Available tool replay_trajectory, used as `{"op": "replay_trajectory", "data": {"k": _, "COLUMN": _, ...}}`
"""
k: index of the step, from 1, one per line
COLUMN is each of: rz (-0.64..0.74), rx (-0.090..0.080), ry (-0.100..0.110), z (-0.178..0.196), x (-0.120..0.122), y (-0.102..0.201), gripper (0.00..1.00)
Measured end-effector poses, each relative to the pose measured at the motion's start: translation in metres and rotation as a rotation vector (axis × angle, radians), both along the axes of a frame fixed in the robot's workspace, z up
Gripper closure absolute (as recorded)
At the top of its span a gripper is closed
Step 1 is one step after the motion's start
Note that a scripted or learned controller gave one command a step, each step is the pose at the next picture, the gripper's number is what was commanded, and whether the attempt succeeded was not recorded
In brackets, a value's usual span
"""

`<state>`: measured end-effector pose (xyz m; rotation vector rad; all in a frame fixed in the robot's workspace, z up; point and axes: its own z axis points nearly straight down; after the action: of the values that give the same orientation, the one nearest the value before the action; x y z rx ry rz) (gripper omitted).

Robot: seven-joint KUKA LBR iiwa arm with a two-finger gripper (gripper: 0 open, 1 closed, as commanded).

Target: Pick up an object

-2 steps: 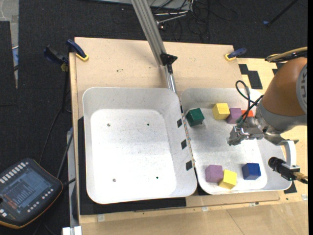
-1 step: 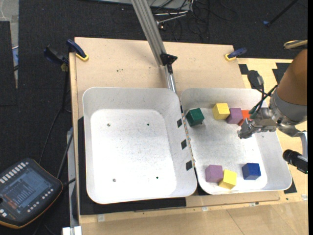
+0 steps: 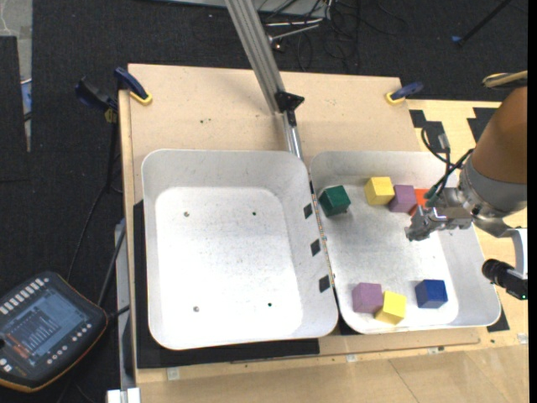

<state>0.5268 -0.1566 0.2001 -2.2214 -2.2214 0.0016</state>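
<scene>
While the hand (image 3: pixel 419 227) hangs low over the right bin (image 3: pixel 470 309), I cannot tell its grip. It sits just beside a pink block (image 3: pixel 404 197) and an orange one (image 3: pixel 421 197). I count 2 yellow blocks, a green block (image 3: pixel 335 199), a blue block (image 3: pixel 431 293) and a purple block (image 3: pixel 367 297).

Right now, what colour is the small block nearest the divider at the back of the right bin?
Dark green; the small cube-shaped block shows best in the camera view.
</scene>
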Motion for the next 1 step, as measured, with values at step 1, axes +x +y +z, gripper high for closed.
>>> {"op": "replay_trajectory", "data": {"k": 1, "rz": 0.009, "rx": 0.002, "ry": -0.003, "z": 0.0086, "x": 0.0206, "y": 0.0597, "gripper": 1.00}}
